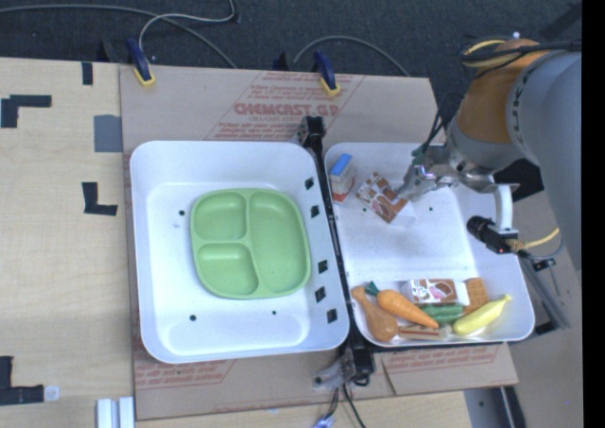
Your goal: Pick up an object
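Note:
My gripper [410, 188] is low in the right bin [430, 237], at its far middle, right against a brown and red snack packet [380, 196]. The packet lies just left of the gripper tip, and whether it is gripped is hidden. A small blue and white carton [340, 167] sits at the bin's far left corner. Along the near wall lie an orange carrot [406, 306], a yellow banana [480, 316], a white and brown labelled pack [434, 291] and a brownish toy [372, 317].
The left bin [161, 228] holds a green divided plate [250, 242]. A black divider [324, 228] runs between the bins. The arm's grey body and orange band [496, 95] hang over the right bin's far right corner. Cables trail behind the bench.

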Robot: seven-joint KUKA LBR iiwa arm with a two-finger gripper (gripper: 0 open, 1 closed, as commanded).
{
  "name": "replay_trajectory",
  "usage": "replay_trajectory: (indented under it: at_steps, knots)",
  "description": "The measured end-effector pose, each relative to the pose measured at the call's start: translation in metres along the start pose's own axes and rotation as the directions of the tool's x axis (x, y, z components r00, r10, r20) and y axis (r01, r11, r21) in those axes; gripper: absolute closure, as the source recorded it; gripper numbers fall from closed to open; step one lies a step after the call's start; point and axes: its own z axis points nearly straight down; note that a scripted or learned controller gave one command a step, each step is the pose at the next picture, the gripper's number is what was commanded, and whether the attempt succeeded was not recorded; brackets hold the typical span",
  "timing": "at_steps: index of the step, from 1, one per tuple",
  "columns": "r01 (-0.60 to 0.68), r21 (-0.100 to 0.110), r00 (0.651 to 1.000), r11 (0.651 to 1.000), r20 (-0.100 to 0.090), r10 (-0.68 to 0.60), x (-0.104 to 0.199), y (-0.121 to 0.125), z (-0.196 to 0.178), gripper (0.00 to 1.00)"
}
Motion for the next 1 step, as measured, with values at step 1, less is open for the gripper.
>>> replay_trajectory:
  at_steps: [1]
  knots:
    - [0.000, 0.013, 1.000, 1.000, -0.002, 0.000, 0.0032, 0.0057, 0.0088, 1.00]
